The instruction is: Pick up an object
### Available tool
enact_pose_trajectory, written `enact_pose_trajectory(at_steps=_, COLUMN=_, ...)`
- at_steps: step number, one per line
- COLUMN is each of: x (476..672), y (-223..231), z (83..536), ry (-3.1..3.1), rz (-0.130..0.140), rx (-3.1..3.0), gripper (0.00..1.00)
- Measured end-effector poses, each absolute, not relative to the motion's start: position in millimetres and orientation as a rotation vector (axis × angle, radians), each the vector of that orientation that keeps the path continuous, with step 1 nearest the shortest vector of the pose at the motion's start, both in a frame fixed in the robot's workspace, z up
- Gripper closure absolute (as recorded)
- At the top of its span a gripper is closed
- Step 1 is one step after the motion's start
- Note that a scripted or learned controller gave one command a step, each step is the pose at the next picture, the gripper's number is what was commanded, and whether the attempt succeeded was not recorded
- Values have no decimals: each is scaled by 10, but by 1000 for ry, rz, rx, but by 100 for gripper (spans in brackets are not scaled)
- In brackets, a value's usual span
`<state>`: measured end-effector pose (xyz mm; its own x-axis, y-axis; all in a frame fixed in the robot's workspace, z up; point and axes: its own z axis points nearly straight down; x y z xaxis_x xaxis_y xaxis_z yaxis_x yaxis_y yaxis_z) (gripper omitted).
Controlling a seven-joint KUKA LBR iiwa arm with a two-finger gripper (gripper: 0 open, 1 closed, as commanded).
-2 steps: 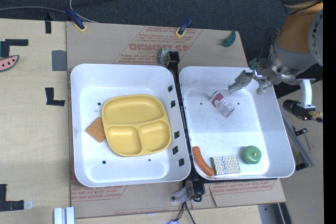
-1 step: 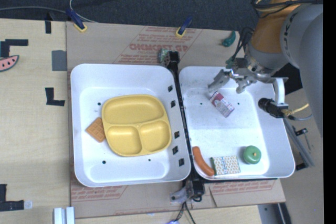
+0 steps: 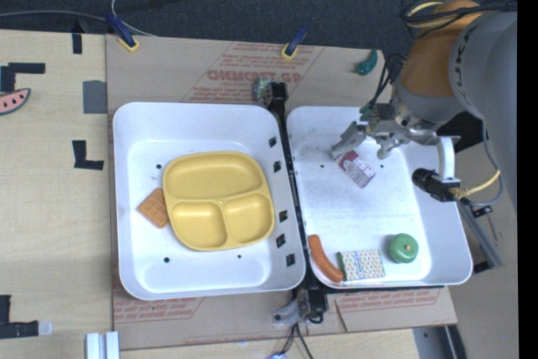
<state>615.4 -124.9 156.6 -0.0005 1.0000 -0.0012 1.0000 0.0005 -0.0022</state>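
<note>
Nearest the camera, a carrot [image 3: 324, 259], a patterned packet [image 3: 362, 264] and a green fruit [image 3: 403, 248] lie along the right bin's [image 3: 437, 231] front edge. Farther back, a small wrapped packet [image 3: 359, 170], crumpled, silvery with red, lies just below the gripper [image 3: 367, 144], whose fingers are spread. The step looks like the approach; next comes lowering and closing.
</note>
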Motion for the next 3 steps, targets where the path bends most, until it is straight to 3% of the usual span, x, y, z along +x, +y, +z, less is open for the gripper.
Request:
enact_pose_trajectory(at_steps=1, x=6182, y=-1440, z=1747, ry=-2223, rz=2, rx=-2220, gripper=0)
enact_pose_trajectory(at_steps=2, x=6684, y=-1454, z=1840, ry=-2224, rz=1, rx=-2219, gripper=0)
enact_pose_trajectory(at_steps=3, x=6142, y=-1579, z=1423, ry=-2221, rz=4, rx=-2220, gripper=0)
